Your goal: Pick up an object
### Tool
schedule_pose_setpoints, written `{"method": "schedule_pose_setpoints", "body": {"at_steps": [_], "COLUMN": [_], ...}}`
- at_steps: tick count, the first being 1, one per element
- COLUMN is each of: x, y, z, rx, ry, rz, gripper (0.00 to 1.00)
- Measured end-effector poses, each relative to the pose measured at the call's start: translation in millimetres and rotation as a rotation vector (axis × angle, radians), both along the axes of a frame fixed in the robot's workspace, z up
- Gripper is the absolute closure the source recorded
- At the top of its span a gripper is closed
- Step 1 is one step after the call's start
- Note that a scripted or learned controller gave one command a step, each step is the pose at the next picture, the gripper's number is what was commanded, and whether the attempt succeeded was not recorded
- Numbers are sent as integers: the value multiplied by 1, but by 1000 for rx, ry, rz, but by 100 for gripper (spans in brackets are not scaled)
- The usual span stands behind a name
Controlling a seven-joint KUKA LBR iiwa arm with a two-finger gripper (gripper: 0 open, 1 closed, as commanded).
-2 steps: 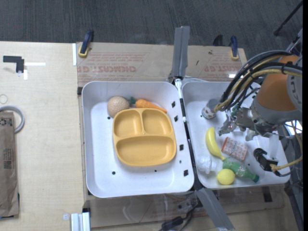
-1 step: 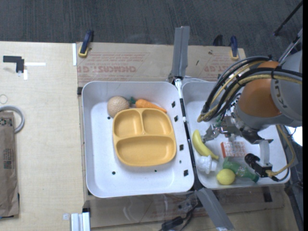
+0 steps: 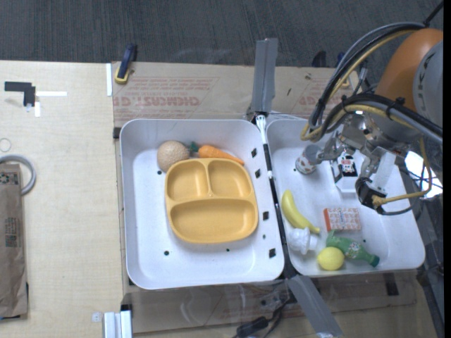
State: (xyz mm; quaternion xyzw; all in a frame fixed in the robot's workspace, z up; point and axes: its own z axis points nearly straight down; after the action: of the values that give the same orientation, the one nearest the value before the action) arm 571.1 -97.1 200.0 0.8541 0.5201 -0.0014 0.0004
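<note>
Arm: the grey KUKA arm with its orange band [image 3: 412, 62] reaches in from the right, cables looping over it, and hangs above the upper part of the right bin.
Hand: the hand [image 3: 347, 166] sits low over the right bin, near its back wall; its metal parts and cables crowd together, so whether it is released or clenched cannot be told, and nothing is plainly seen in it.
Right bin: the white right bin [image 3: 409, 255] carries the loose things, all lying toward its front half.
Banana: a yellow banana [image 3: 297, 213] lies at a slant near the bin's left wall, in front of the hand and apart from it.
Small box: a red and white box [image 3: 342, 220] lies flat just right of the banana.
White object: a small white object [image 3: 299, 241] rests just beside the banana's lower end.
Lemon: a yellow lemon [image 3: 330, 258] sits near the front wall, touching the green bottle [image 3: 356, 251] that lies on its side to the right.
Left bin: the left bin [image 3: 141, 259] holds a yellow divided plate [image 3: 210, 201] in its middle.
Behind the plate: a tan round ball-like thing [image 3: 172, 154] and an orange carrot [image 3: 217, 153] lie side by side against the plate's far edge.
Table: the pale wooden table [image 3: 63, 189] bears both bins, with a brown paper bag [image 3: 12, 238] at its left edge.
</note>
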Motion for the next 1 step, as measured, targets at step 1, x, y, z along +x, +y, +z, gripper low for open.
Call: {"method": "schedule_pose_setpoints", "body": {"at_steps": [1], "x": [37], "y": [-65], "z": [35], "rx": [0], "ry": [0], "rz": [-27], "gripper": [0]}}
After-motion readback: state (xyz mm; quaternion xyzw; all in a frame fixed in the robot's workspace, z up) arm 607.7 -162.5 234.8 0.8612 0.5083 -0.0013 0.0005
